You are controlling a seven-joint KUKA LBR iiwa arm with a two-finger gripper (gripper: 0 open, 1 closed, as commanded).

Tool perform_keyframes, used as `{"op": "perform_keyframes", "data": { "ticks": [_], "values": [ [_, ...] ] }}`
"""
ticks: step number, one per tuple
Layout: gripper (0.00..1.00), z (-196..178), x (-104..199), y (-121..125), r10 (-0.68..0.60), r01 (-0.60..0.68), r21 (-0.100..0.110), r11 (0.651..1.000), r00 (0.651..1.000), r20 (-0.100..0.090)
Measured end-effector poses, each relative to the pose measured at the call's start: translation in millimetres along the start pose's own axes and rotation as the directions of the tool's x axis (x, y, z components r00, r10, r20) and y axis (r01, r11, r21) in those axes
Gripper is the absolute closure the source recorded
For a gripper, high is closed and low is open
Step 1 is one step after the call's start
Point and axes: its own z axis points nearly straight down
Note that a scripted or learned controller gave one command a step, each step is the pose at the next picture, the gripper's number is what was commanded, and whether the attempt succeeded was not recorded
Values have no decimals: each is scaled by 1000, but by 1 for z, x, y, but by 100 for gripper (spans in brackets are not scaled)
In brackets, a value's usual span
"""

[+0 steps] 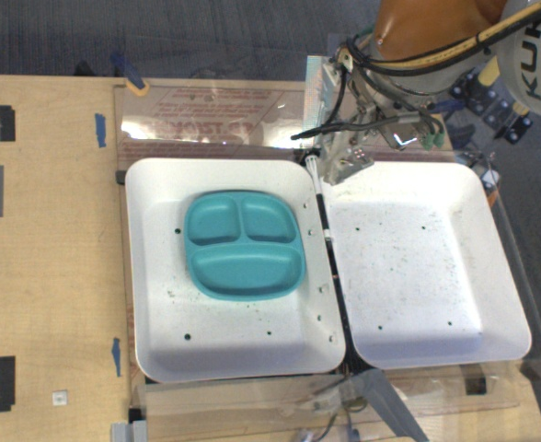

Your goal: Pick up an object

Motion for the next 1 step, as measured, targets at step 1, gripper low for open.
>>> {"op": "perform_keyframes", "data": {
  "ticks": [1],
  "values": [
    [100, 56, 50, 16, -201, 200, -5, 980, 980, -14]
  ]
}}
